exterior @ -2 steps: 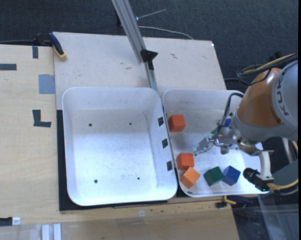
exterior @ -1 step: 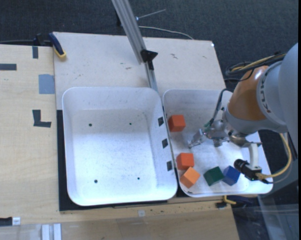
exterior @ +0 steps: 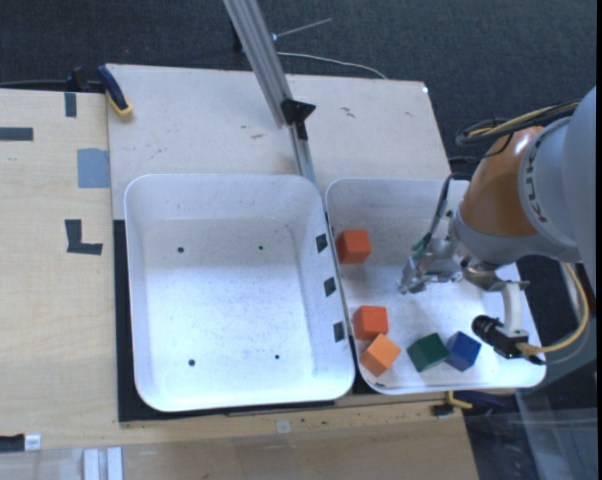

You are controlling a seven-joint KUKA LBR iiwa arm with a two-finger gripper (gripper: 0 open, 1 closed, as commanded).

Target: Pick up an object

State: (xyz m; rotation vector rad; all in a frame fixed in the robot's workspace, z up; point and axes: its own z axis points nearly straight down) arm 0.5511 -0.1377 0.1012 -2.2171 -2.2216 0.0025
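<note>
Clearly the risk is a miss: in the right bin (exterior: 436, 190), right of centre frame, the red block (exterior: 353, 245) sits upper left, a second red block (exterior: 371, 320) and an orange block (exterior: 381, 352) touch lower down, with a green block (exterior: 427, 351) and a blue block (exterior: 463, 349) further right. The gripper (exterior: 418, 278) hangs over bare floor between them; closing here would likely catch nothing. I cannot tell how wide it stands, and nothing shows held in it.
</note>
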